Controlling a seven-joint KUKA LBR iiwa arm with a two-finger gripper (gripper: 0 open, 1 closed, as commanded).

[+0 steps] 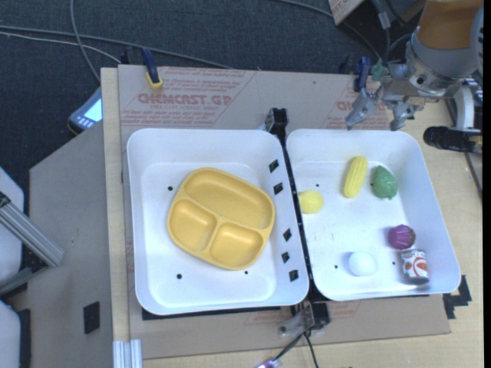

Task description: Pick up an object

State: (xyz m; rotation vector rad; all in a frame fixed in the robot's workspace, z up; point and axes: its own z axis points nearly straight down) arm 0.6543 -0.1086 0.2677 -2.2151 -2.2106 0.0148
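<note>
The end effector [380, 116] hangs open and empty above the right bin's far rim. The yellow plastic corn cob [354, 176] looks light, stiff and smooth. I would grip it across its middle.

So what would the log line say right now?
gripper: open, above right bin's far rim | holding: nothing | corn: in bin

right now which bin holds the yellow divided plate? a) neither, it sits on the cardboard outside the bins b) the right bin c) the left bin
c: the yellow divided plate lies flat in the left bin, while the right bin holds the small pieces such as the corn cob.
</note>
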